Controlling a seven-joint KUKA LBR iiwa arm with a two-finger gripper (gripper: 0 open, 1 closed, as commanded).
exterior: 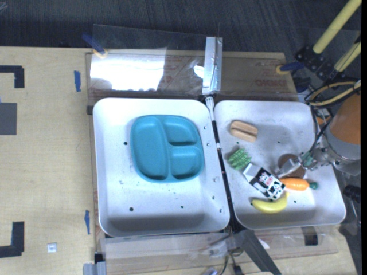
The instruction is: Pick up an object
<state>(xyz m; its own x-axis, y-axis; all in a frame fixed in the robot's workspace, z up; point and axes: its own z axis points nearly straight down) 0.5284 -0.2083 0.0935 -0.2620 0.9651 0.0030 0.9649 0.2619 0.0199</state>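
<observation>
- Gripper low in right bin, just above carrot.
- Finger state: cannot tell.
- No object lifted; the pick remains outstanding.

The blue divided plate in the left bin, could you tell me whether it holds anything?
Empty. The blue divided plate lies flat in the left bin, and all three compartments show only bare blue.

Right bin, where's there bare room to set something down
Right bin: bare floor along its back edge, right of the hot dog. Crowded at the front, where banana, carrot, card and gripper bunch together.
</observation>
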